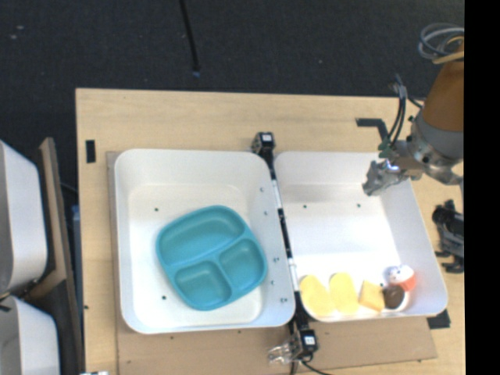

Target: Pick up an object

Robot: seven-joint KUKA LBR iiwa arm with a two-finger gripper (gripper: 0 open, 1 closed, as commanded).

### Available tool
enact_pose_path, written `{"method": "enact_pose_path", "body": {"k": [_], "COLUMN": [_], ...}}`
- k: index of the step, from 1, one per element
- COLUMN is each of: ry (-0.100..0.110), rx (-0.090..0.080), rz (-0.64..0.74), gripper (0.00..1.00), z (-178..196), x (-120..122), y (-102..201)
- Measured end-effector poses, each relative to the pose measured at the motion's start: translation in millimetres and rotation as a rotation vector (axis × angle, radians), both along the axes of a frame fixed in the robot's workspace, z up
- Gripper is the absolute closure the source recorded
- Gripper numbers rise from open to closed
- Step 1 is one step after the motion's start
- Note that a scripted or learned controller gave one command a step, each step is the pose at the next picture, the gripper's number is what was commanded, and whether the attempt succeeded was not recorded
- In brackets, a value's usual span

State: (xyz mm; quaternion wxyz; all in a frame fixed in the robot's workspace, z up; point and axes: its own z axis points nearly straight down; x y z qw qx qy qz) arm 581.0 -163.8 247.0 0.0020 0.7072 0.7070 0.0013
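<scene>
Along the near edge of the right bin [344, 217] lie two round yellow pieces [314, 294] [342, 291], a yellow wedge [369, 295] and a small orange, white and brown toy [397, 282]. My gripper [375, 180] hangs over the far right corner of that bin, well away from those objects. Nothing shows between its fingers.
A teal divided plate [209, 256] lies in the left bin [141, 209]. A black clip [265, 141] sits at the far end of the seam between the bins, another clamp [301, 342] at the near end. Black cables [449, 233] lie off the bench's right side.
</scene>
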Motion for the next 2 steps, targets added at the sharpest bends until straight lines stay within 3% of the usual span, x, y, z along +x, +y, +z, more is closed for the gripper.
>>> {"method": "enact_pose_path", "body": {"k": [1,2], "ry": [0.002,0.003], "rx": [0.001,0.002], "rz": [0.0,0.005], "gripper": [1.0,1.0], "z": [27.1,28.7], "x": [0.5,-1.4], "y": [-0.6,58.7]}}
